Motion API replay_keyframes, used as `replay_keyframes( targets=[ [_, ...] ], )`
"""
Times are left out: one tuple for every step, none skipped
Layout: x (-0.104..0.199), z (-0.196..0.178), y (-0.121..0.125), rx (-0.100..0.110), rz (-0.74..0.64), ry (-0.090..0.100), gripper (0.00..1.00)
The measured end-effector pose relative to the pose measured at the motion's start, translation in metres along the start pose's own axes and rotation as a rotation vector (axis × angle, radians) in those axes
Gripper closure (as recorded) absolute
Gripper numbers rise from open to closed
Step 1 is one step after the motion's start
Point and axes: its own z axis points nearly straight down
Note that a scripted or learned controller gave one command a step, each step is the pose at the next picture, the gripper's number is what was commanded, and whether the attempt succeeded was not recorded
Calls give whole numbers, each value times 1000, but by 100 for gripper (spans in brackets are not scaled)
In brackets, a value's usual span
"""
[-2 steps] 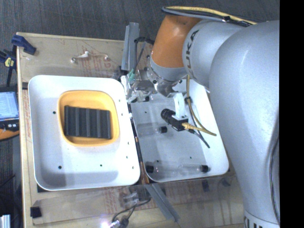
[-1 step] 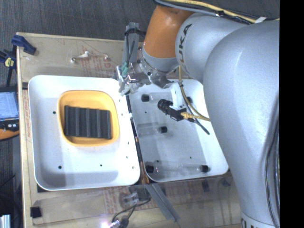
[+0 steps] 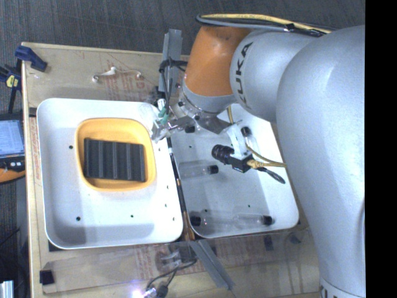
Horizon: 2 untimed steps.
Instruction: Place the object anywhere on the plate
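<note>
So far we see the yellow plate (image 3: 115, 154) in the left bin (image 3: 56, 216) bearing just a dark ribbed insert (nothing placed yet). Rightward, our gripper (image 3: 162, 121) hovers at the bins' divider; clear tubes (image 3: 198, 169) lie in the right bin (image 3: 273, 222).

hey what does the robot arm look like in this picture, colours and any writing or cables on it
The arm is bulky, rounded and light grey, with a glossy orange band above the wrist and dark KUKA lettering beside it. Yellowish cable loops over its top. The tool is small metal hardware with a green tint.
</note>
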Motion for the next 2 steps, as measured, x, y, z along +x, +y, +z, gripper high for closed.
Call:
replay_keyframes(
  targets=[
    [25,-24,9,-5,-193,-3,100],
    [25,-24,9,-5,-193,-3,0]
  ],
)
